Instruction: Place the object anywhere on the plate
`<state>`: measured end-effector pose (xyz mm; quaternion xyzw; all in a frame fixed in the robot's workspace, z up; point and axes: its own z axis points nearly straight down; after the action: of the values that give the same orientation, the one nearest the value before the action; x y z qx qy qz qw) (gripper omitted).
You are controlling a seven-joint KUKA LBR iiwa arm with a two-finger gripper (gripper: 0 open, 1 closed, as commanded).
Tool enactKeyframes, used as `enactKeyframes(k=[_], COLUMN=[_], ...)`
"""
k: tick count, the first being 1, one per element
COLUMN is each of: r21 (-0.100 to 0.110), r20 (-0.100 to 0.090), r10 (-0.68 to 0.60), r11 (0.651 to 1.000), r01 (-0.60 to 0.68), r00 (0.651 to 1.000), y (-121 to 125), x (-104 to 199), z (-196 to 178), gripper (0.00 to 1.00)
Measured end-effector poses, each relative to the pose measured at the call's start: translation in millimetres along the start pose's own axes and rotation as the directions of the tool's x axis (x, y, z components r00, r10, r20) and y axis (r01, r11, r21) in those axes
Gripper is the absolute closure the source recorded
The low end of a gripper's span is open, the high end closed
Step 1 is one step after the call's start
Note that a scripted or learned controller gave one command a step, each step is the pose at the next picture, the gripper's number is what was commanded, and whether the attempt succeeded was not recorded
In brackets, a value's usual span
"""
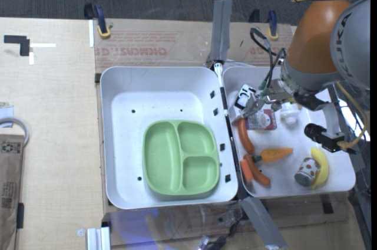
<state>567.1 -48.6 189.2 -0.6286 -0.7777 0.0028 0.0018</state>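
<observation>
A green divided plate (179, 155) lies in the left white bin (118, 95), towards its front. My gripper (257, 105) hangs low over the upper left of the right bin (339, 184), right above a red-and-white packet (263, 120). The wrist hides part of the packet, and I cannot make out whether anything is held. The orange-banded arm (318, 36) reaches in from the right.
The right bin also holds an orange sausage (244, 135), a carrot (277, 154), another orange piece (255, 172), a small can (306, 173), a banana (321, 166), a white lump (290, 117) and a black-and-white item (244, 96). A grey divider (221, 30) stands between the bins.
</observation>
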Motion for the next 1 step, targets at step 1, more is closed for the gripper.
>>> enactKeyframes(k=[1], r21=[0.002], r20=[-0.001], r10=[0.154], r11=[0.988], r01=[-0.154], r00=[0.988], y=[-31.8], x=[60.2], z=[0.1], gripper=[1.0])
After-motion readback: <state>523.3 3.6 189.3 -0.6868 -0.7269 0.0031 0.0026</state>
